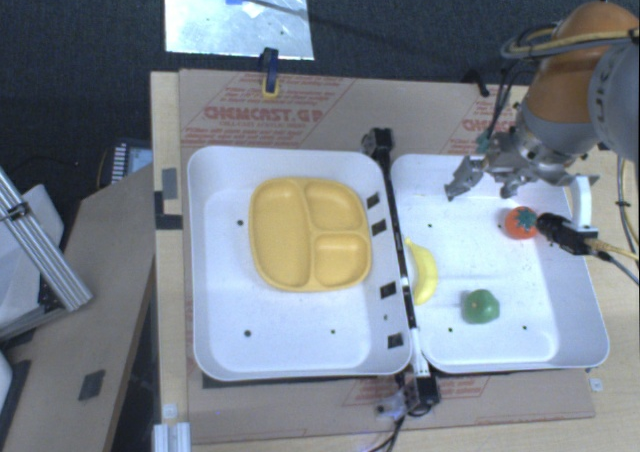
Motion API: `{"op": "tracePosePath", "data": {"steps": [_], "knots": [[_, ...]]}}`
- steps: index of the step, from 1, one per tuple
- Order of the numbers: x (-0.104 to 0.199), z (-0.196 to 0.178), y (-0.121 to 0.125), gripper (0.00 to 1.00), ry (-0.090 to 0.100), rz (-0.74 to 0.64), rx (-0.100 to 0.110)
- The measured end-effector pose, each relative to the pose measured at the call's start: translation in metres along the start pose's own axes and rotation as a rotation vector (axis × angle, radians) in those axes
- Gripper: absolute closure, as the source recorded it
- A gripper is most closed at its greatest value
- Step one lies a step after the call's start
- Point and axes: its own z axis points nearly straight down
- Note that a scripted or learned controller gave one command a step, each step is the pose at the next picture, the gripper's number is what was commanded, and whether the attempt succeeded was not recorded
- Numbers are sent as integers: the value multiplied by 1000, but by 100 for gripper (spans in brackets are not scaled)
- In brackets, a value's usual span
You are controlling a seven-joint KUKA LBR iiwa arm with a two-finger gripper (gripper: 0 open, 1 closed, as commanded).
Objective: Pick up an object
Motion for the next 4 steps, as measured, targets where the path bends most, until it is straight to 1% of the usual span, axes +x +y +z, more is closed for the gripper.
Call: {"op": "tracePosePath", "data": {"steps": [1, 2, 3, 4], "knots": [[0, -7, 3, 0, -1, -2, -12], [-6, 37, 0, 0, -1, 1, -10], [-3, 78, 0, 0, -1, 0, -11], [-3, 103, 1, 0, -1, 1, -11]]}}
